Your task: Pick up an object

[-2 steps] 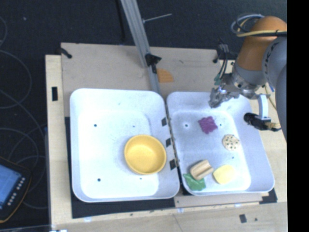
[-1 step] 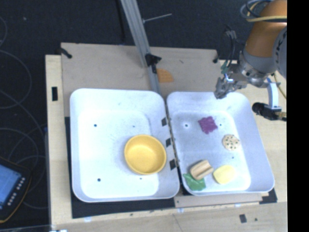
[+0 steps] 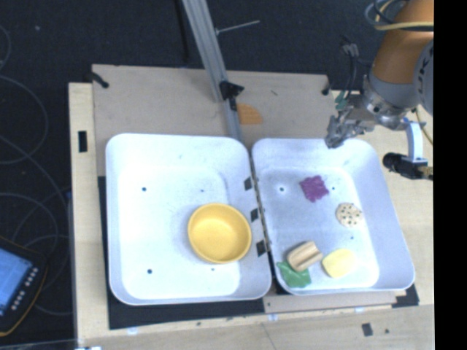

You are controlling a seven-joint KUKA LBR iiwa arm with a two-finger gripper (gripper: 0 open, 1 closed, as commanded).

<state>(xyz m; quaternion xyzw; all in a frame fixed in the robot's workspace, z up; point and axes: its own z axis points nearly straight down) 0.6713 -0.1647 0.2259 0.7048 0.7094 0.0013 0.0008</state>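
The arm (image 3: 398, 57) is reaching in from three o'clock, and the tool (image 3: 337, 135) is hanging over the far rim of the right bin (image 3: 390, 217), up at that bin's one o'clock corner. How far it is standing open I cannot tell from up here, and nothing is showing in its grip. Below it the objects are sitting loose on the bin floor: a purple piece (image 3: 314, 188) near the middle, a speckled round piece (image 3: 349, 214) toward four o'clock of it, then down at the near edge a tan cylinder (image 3: 303, 254), a yellow block (image 3: 339, 262) just beside it, and a green scrap (image 3: 294, 275) peeking out at seven o'clock. Over in the left bin (image 3: 139, 166) a yellow bowl (image 3: 219, 232) is sitting upright on the table (image 3: 160, 93) side.
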